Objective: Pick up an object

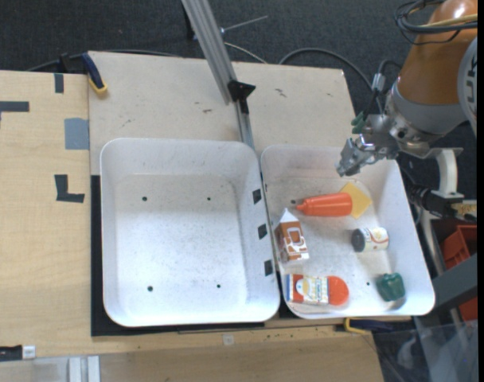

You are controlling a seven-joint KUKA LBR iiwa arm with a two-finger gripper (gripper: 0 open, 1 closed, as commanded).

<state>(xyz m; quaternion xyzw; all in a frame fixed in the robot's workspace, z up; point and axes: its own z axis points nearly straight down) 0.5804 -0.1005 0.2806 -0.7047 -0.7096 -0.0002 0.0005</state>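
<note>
My gripper (pixel 351 162) hangs over the far part of the right bin (pixel 409 213), just above and left of a yellow wedge (pixel 358 196). Nothing shows between its fingers. An orange carrot-like piece (pixel 325 205) lies beside the wedge, pointing left. A small brown and white carton (pixel 292 242) sits near the bin's left wall. A red and white packet (pixel 317 290) lies at the near edge. A small white bottle with a dark cap (pixel 369 239) and a green item (pixel 391 286) rest toward the right side.
The left bin (pixel 115 213) stands next to the right one, with black clips along the shared wall. A metal pole (pixel 214 42) slants across the bench behind the bins. Cables trail at the back.
</note>
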